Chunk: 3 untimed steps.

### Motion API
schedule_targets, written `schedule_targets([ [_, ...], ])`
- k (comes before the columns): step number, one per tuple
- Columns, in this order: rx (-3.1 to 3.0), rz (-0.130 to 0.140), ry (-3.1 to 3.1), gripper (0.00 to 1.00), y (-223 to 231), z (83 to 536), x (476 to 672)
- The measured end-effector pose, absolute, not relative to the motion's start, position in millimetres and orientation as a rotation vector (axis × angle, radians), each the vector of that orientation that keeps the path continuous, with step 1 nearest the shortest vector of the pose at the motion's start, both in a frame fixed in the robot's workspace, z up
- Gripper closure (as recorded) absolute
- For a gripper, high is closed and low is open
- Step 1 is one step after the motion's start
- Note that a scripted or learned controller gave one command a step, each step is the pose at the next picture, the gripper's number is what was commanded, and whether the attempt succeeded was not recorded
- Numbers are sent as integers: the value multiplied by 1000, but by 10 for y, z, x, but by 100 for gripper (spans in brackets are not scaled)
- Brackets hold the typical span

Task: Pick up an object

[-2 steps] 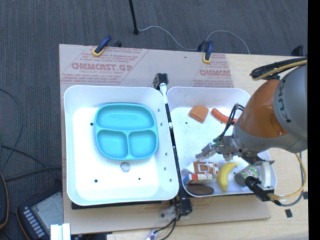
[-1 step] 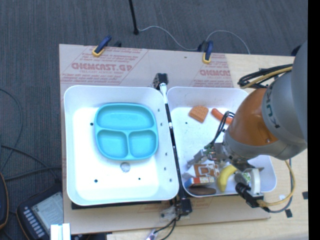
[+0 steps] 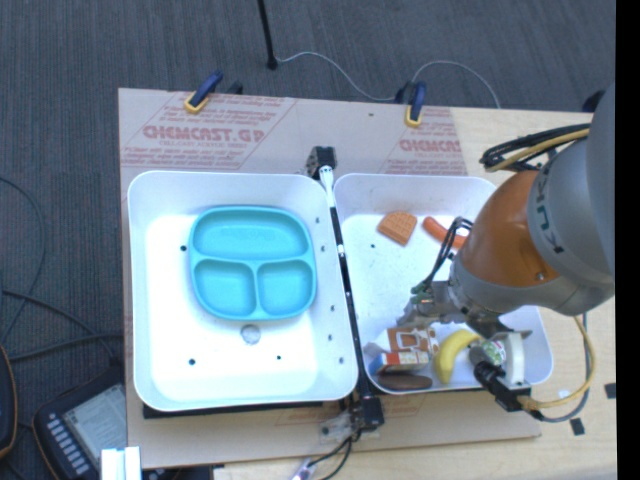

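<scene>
The right bin [image 3: 370,268] holds several small objects. An orange waffle-like piece [image 3: 397,228] and a red-orange sausage-like piece [image 3: 438,229] lie near its far side. At the near side lie a yellow banana [image 3: 455,354], a small red-and-white box [image 3: 405,345], a dark brown piece [image 3: 405,377] and a white-and-green item [image 3: 497,352]. My gripper [image 3: 428,310] hangs low over the near half of this bin, just above the box and the banana. The grey and orange wrist hides much of the bin's right side.
The left bin [image 3: 160,298] holds a light blue divided plate [image 3: 253,263] and a small clear disc [image 3: 250,335]. A black-and-white rod [image 3: 335,233] lies along the divide between the bins. Two clamps [image 3: 203,91] [image 3: 415,106] grip the board's far edge.
</scene>
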State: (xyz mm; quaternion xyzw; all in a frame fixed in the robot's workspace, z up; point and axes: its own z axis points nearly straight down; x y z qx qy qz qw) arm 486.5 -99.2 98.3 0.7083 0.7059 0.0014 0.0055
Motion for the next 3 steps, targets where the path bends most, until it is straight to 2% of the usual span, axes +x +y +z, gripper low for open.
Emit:
schedule_targets([
  [1, 2215, 6, 2214, 100, -2077, 892, 5275],
  [2, 2214, 14, 2231, 0, -2012, 879, 5283],
  [3, 2214, 5, 2213, 0, -1487, 881, 4866],
])
